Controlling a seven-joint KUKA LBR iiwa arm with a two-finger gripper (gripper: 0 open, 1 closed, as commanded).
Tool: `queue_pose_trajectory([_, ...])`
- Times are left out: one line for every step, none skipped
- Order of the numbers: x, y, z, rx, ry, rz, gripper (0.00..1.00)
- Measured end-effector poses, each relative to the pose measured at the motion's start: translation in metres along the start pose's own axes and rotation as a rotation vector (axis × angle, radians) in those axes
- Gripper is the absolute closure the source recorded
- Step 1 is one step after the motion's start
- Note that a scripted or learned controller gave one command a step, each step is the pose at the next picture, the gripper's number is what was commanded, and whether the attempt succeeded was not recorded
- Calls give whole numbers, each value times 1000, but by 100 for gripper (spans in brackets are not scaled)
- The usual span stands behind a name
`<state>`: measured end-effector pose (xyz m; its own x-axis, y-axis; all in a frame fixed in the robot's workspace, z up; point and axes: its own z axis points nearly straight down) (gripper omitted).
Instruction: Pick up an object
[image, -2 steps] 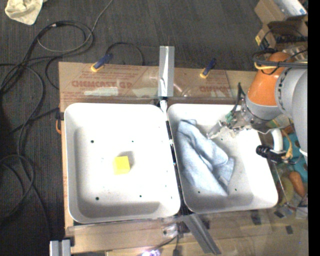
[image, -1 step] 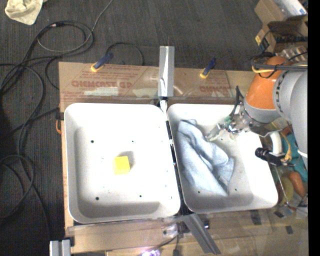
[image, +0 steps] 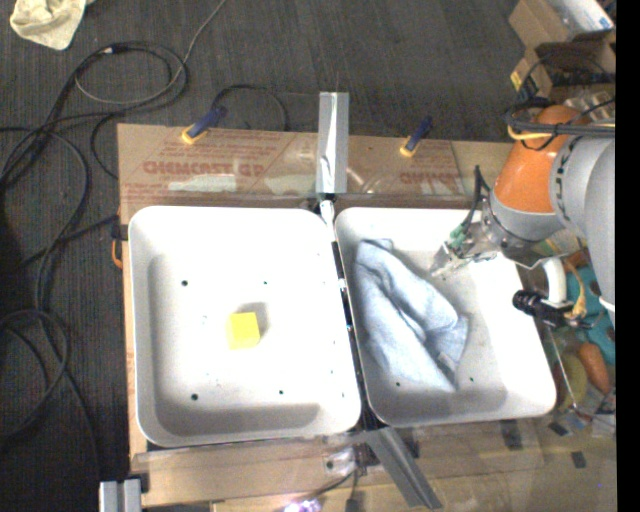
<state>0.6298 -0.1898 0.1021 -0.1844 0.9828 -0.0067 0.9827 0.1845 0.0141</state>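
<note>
Right bin (image: 520, 400) holds a blue cloth (image: 410, 315) stretched diagonally, top-left to bottom-right.

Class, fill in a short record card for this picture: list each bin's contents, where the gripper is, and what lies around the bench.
left bin: one yellow block, near the middle
right bin: pale blue cloth, crumpled, on the bin's left half
gripper: above the right bin's upper part, beside the cloth's top edge
arm: grey, orange band, reaching from the right
bench: cardboard sheet under the bins, held by clamps
floor: black cables
</note>
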Motion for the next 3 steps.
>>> queue_pose_trajectory([0, 0, 0, 0, 0, 0, 0])
queue_pose_trajectory([1, -16, 11, 1, -1, -8, 0])
queue_pose_trajectory([3, -14, 0, -4, 1, -10, 100])
